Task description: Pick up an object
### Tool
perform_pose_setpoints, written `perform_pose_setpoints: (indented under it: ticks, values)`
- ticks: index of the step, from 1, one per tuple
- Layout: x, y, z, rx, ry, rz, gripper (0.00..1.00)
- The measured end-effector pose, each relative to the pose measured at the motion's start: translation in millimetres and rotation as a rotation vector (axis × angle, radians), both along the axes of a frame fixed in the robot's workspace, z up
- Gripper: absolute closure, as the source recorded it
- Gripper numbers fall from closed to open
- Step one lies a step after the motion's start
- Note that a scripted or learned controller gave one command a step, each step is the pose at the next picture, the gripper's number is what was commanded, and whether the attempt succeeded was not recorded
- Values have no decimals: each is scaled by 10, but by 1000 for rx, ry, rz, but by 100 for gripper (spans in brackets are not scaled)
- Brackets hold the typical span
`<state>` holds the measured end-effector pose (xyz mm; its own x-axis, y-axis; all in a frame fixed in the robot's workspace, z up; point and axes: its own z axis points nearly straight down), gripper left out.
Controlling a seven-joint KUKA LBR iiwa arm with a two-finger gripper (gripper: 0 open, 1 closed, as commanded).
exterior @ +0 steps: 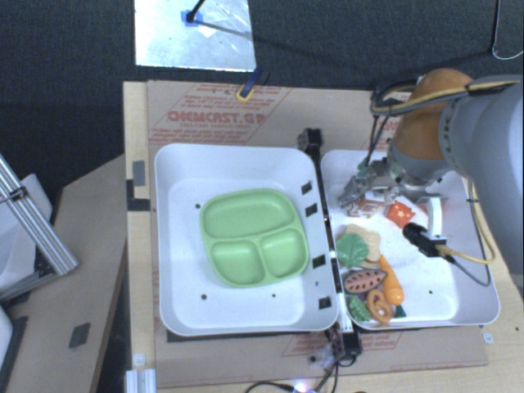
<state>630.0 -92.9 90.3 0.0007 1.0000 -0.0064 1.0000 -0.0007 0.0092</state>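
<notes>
The gripper (358, 193) hangs low in the right bin (475, 301), its claw state I cannot tell, beside a red-and-white piece (366, 210), and so close to the wall it may only push that piece away.

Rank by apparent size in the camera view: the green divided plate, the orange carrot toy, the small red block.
1. Green divided plastic plate, by far the largest.
2. Orange carrot-shaped toy.
3. Small red block.
The last two look close in size, so their order is unsure.
</notes>
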Motion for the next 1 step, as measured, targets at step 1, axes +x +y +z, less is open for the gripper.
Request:
perform_pose_setpoints:
  ticks: [1]
  values:
    - [34,3,149,0,-12,0,100]
